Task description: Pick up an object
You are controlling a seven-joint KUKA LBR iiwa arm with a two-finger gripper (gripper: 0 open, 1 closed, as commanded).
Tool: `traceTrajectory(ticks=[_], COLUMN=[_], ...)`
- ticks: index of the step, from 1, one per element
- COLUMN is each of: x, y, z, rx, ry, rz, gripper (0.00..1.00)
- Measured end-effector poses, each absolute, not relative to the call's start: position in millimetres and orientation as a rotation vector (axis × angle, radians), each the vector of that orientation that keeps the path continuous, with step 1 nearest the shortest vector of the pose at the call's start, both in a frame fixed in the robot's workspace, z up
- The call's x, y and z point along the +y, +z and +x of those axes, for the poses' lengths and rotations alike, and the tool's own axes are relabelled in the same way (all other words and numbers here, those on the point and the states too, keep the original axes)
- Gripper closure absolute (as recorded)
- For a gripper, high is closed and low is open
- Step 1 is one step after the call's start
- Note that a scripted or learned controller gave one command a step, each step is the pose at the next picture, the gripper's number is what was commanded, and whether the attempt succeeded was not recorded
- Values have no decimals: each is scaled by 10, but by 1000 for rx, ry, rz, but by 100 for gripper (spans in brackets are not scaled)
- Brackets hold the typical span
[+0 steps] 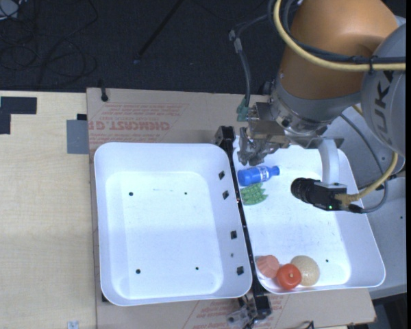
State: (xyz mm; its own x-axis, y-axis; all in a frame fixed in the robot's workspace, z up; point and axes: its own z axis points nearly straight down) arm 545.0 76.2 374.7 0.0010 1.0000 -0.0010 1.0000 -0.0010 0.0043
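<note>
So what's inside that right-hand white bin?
The right bin holds a blue bottle, a green piece, and, at the near edge, a red ball, a pink item and a beige ball. The arm covers its far corner.

Red printed letters stood upside down on the brown cardboard sheet (157,115) lying under the two bins, at its far edge. They were too blurred to read with certainty. No other text was readable.
</note>
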Motion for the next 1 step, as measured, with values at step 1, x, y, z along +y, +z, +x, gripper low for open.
traceTrajectory(ticks=[1], x=[1278], y=[3546], z=[5181], rx=[2231], ry=[-7], rz=[2219], gripper=[100])
